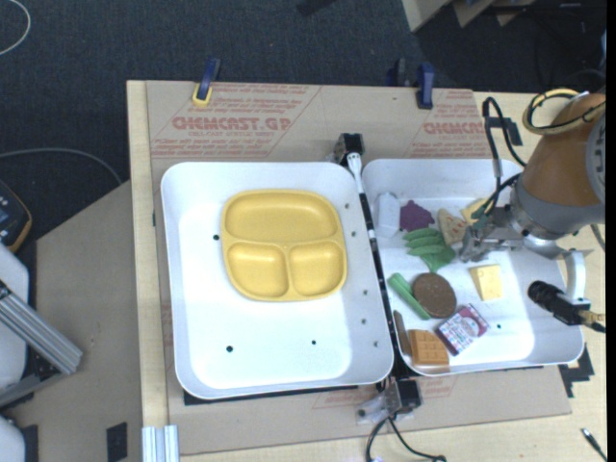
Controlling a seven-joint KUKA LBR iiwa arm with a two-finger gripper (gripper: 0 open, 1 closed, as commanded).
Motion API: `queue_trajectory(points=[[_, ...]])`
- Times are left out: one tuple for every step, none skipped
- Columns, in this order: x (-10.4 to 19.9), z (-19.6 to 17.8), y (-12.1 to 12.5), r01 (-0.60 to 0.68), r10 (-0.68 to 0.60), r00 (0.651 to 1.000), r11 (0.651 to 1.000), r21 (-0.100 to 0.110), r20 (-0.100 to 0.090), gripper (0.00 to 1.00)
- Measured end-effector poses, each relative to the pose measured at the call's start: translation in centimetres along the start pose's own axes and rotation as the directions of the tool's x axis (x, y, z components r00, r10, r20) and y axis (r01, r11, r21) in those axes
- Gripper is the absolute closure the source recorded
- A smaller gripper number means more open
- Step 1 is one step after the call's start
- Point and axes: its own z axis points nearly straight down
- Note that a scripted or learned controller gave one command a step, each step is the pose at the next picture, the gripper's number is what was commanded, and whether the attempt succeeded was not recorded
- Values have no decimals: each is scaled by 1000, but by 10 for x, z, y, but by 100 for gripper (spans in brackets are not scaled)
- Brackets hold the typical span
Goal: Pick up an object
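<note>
Reaching in from the right, the grey arm with its orange band sets the tool low over the right-hand shallow white bin. The tool's tip sits near the bin's middle, just beside a pale tan irregular piece and a green leafy plastic item. Whether the tool is released or clenched cannot be determined; its end is small and dark at this angle, and nothing is seen between its parts.

Items in the right-hand bin, outward from the tool:
- a yellow cheese-like block, just below and right of the tool;
- a purple soft piece, beside the green leafy item;
- a brown round disc, with a green elongated piece lying at its left;
- a small red-and-white printed packet, toward the near edge;
- a tan square cracker-like block, possibly a toy waffle, at the near left corner.

The left-hand shallow white bin carries a yellow three-compartment plastic plate. Both bins rest on the board-covered desk.
</note>
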Motion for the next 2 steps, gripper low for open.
queue_trajectory(points=[[-2,-44,-3,0,0,1000,1000,-4,2,100],[-5,-108,1,2,-2,1000,1000,-8,4,100]])
